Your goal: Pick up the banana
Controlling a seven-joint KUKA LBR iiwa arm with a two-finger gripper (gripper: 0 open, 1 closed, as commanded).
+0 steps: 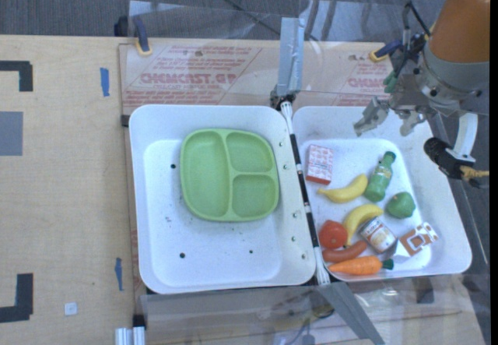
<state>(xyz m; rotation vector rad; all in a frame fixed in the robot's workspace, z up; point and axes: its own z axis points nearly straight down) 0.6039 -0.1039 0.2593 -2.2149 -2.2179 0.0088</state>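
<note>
The gripper hovered open and held nothing over the upper edge of the right bin. The banana lay below it in that bin, well apart, between a red-and-white carton and a green bottle.

Two yellow bananas lay in the right bin: one banana curved near the middle, the other banana toward the front edge
</note>
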